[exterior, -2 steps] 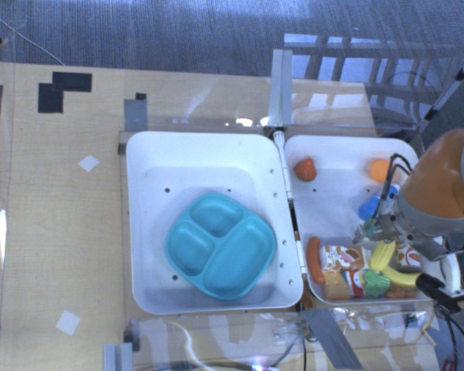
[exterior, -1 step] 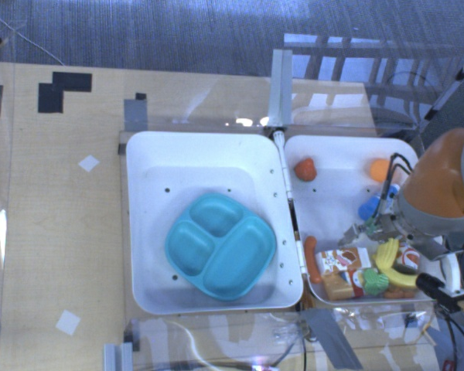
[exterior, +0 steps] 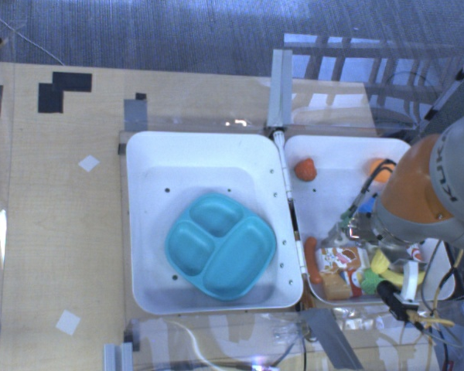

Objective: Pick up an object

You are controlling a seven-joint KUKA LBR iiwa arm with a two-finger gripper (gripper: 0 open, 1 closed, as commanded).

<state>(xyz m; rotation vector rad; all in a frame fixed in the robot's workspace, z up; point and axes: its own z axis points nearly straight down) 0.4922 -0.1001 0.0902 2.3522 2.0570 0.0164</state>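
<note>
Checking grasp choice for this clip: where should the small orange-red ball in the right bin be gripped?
Come straight down and pinch the orange-red ball across its middle. It is round, so any axis works, and it sits apart from the clutter, near the right bin's left wall.

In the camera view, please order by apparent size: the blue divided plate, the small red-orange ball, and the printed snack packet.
1. Blue divided plate, clearly largest.
2. Printed snack packet, partly covered by the arm.
3. Red-orange ball, smallest.

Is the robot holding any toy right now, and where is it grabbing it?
It cannot be told. The tool is low in the right bin, over the pile of toys, but the arm covers it.
</note>
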